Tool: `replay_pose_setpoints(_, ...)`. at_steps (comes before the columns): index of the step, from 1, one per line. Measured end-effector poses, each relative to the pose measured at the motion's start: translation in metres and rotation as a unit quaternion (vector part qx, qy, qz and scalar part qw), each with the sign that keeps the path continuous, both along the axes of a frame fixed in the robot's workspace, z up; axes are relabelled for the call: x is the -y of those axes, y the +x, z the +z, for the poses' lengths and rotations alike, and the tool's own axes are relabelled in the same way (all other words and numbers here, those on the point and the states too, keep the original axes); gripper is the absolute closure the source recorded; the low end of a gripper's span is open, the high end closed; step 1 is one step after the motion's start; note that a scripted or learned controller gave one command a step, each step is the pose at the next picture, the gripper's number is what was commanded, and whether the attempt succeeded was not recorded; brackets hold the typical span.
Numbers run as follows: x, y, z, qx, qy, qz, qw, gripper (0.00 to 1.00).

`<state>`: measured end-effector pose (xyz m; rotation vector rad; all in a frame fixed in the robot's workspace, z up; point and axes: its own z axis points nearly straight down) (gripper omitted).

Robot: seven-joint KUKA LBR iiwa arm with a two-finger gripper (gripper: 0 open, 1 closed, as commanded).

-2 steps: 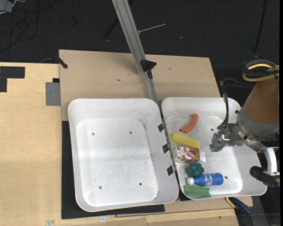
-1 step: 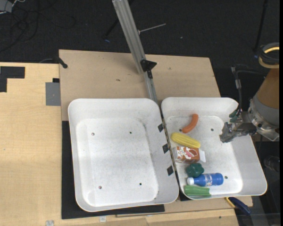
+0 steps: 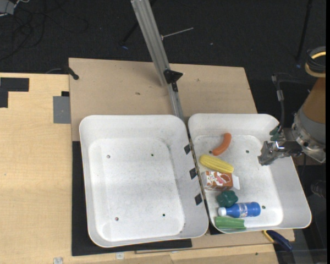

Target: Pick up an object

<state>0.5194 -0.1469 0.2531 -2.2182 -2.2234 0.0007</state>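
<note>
Currently, arm: grey with an orange band, reaching in from the right edge.
Gripper (image 3: 265,154): over the right side of the right bin (image 3: 289,186), holding nothing; whether its fingers are spread or closed, I cannot tell.
Objects: clustered along the right bin's left side, apart from the gripper.
Sausage (image 3: 222,143): orange, farthest back.
Corn cob (image 3: 215,164): yellow, just in front of it.
Packet (image 3: 218,180): red and white.
Bottle (image 3: 240,209): blue, lying flat.
Left bin (image 3: 93,147): white, beside the right one.
</note>
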Motion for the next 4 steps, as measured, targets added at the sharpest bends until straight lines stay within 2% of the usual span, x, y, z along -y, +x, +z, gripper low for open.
replay_pose_setpoints(2,-0.109,0.011,0.001,-0.001,0.0011,0.002,1.0,1.0)
replay_pose_setpoints(3,-0.161,0.031,-0.016,-0.001,0.0006,0.001,1.0,1.0)
replay_pose_setpoints(4,-0.215,0.043,-0.01,0.0,-0.0002,0.001,1.0,1.0)
